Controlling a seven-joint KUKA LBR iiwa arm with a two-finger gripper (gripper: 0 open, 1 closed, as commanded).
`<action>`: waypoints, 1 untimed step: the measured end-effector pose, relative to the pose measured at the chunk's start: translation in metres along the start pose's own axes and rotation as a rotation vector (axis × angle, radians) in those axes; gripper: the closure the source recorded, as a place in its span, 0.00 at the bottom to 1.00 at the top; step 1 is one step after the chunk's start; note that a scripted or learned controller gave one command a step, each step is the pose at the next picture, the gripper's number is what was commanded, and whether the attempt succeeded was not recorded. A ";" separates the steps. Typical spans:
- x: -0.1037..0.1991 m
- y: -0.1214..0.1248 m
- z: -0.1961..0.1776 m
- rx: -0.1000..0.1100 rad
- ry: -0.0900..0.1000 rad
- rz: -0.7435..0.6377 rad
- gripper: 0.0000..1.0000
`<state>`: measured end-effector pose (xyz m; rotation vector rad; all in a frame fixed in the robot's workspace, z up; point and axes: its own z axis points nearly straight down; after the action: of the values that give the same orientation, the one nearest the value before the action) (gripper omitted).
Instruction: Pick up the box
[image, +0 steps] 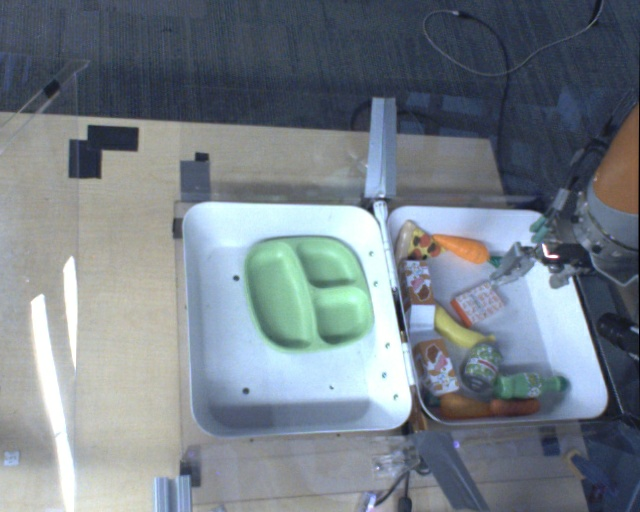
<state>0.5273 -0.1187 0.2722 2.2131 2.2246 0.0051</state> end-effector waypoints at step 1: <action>-0.014 0.006 0.081 0.001 0.000 -0.008 0.00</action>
<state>0.5341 -0.1323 0.1914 2.2045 2.2348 0.0037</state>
